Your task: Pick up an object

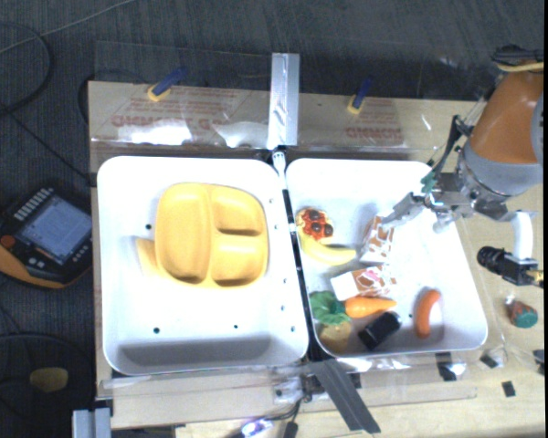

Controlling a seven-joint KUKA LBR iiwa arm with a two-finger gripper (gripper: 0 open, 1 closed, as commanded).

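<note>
Left bin [119,336]: one yellow divided tray [210,233], lying face up toward the back, three compartments showing.

Right bin [461,272], from its left wall across: one small pizza slice [314,224]; one banana [327,253] just below it; one green leafy piece [326,305]; one white carton with red print [363,282]; one carrot [369,307] touching the carton's lower edge; one black block [379,330] at the front; one striped red-and-white packet [378,236], standing tilted mid-bin; one sausage [425,311] near the right wall.

My claw [409,207]: over the right bin's back half, just above and right of the striped packet. Nothing sits between my fingers that I can see; whether they are apart or together, I cannot tell.
</note>
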